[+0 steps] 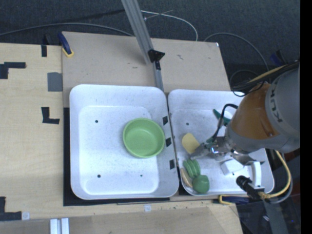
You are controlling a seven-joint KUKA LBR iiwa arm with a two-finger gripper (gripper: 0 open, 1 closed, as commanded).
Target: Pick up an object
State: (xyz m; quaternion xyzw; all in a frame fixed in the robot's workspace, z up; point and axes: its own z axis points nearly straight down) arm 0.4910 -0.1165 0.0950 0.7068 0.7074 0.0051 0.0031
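Note:
In the right bin lie a yellow rounded object, a green ribbed object and a green ball-like object near the front left corner. My gripper reaches in from the right and sits low between the yellow object and the green ribbed one. Its metal fingers point left, right beside the yellow object. Nothing is seen between them. A small white object lies just under the wrist.
The left bin holds a green bowl. A grey pole slants down to the bins' shared back edge. The arm's orange band and cables cover the right bin's right half.

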